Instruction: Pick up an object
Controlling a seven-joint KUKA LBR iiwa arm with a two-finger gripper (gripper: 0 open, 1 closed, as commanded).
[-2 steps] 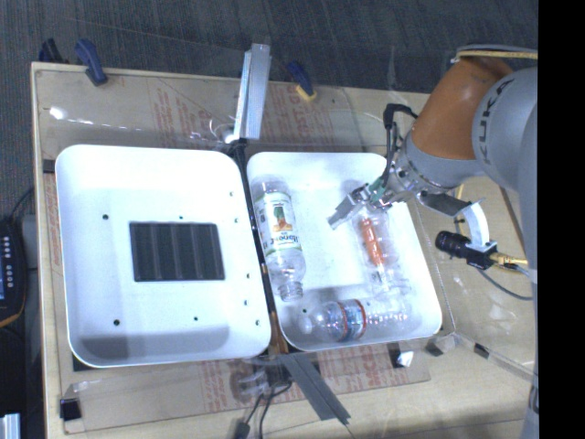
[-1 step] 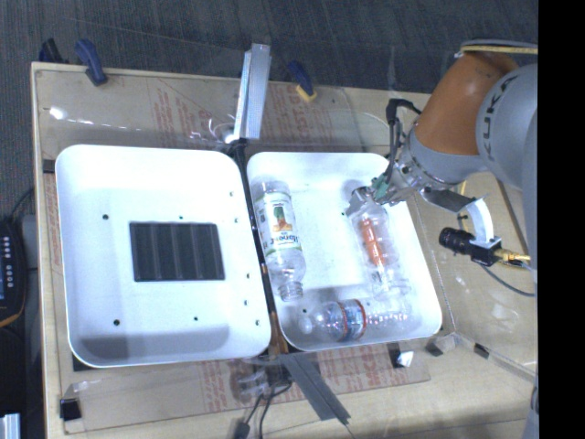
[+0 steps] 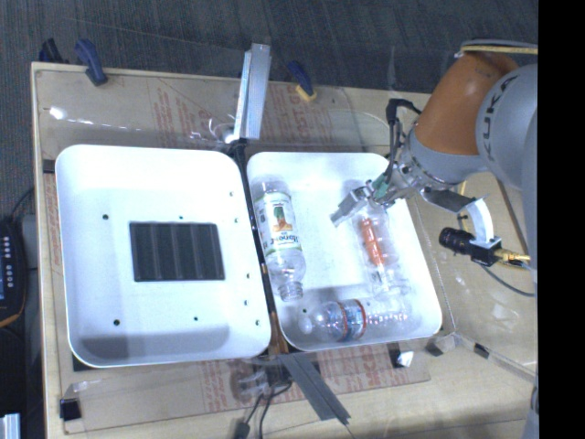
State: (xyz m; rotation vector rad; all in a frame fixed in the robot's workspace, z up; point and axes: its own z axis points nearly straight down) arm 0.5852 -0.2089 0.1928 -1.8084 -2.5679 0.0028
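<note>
In the right bin, the end effector hovers above the orange-label bottle, lining up a pick; its open-or-closed state, I cannot tell

Bench (pale); two white bins

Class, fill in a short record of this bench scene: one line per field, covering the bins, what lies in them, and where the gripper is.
left bin: white, with a dark ribbed panel on its floor
right bin: white, holds three clear plastic bottles
bottle by the divider: lying down, white label
orange-label bottle: lying on the right side
front bottle: lying along the near wall
gripper: over the right bin, just above the orange-label bottle's top end
holding anything: cannot tell
</note>
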